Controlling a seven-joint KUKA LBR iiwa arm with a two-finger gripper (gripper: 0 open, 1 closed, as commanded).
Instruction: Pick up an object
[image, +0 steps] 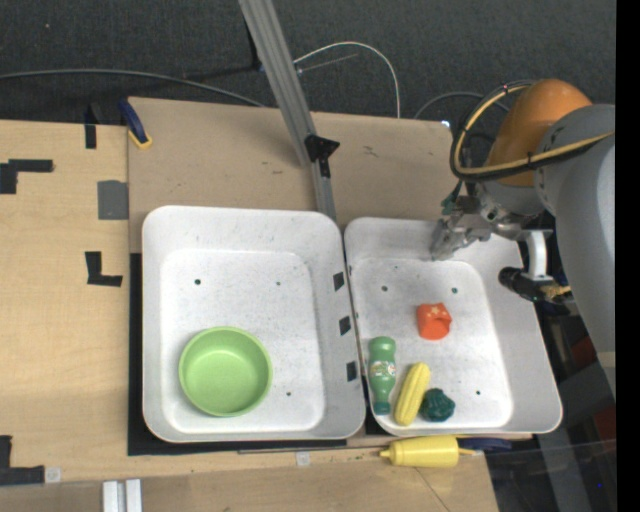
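Observation:
The right bin (400, 243) holds an orange-red object (434, 321) near its middle. Along its front edge lie a green bottle (381, 367), a yellow corn-like object (411, 392) and a small dark green object (437, 405). My gripper (446, 240) hangs over the bin's back rim, above and slightly right of the orange-red object, well apart from it. Nothing shows between its fingers.
The left bin (250, 232) carries a light green bowl (226, 371) at its front left. A yellow bottle (424, 453) lies on the bench just in front of the right bin. A grey pole (290, 90) slants down to the gap between the bins.

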